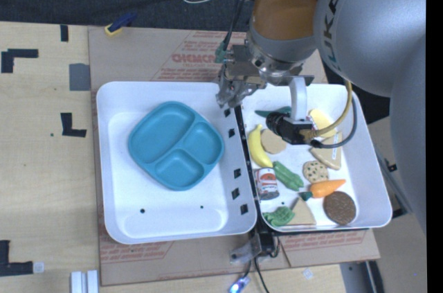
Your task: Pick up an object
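The grey arm's jaws (pixel 232 92) hover over the divider between the two white bins, and I can't tell if they're parted or closed. Nothing's picked yet: the yellow plastic banana (pixel 259 147) lies just right of them, so next comes a drop onto it. Brown cardboard (pixel 173 56) covers the table.
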Robot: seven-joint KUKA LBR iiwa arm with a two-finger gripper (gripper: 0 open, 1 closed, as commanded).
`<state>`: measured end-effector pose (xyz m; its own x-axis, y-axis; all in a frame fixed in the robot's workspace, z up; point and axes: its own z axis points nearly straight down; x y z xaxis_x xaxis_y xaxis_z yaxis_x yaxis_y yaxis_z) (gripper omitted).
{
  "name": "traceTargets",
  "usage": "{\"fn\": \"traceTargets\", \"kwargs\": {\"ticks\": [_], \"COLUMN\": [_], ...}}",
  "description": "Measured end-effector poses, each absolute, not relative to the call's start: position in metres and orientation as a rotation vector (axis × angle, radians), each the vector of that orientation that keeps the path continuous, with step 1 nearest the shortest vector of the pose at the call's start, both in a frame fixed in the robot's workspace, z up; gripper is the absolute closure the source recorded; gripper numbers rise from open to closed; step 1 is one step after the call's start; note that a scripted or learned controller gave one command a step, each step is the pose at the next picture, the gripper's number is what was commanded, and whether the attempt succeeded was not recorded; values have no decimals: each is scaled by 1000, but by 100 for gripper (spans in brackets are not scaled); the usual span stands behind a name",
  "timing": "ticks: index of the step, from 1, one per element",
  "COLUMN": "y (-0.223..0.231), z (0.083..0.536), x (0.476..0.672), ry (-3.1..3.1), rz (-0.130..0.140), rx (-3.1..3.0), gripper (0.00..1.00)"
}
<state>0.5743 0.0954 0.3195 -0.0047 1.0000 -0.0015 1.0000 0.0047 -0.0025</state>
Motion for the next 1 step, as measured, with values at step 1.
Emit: {"fn": "traceTargets", "kwargs": {"ticks": [1], "y": [99], "z": [301], "x": [513], "ry": [-2220], "rz": [8], "rx": [-2218], "gripper": [100]}}
